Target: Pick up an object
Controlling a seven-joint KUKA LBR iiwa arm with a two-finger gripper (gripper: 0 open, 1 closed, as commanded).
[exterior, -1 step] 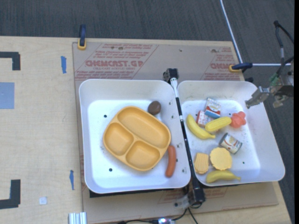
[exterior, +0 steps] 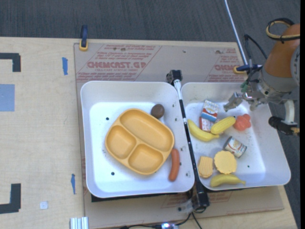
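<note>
The gripper (exterior: 239,100) is seen over the right bin (exterior: 276,168), toward its two o'clock corner; whether it is apart or together cannot be told. Just below it, at its five o'clock, a red-orange round toy (exterior: 243,122) is lying. At the toy's nine o'clock a corn cob (exterior: 223,125), a banana (exterior: 200,131) and a small carton (exterior: 208,113) are gathered. Toward six o'clock a can (exterior: 235,147), a yellow disc (exterior: 225,162), a cracker (exterior: 205,166) and a second banana (exterior: 226,180) are placed. In the left bin (exterior: 93,128) a yellow divided plate (exterior: 138,141), a brown ball (exterior: 157,110) and a sausage (exterior: 174,164) are held.
</note>
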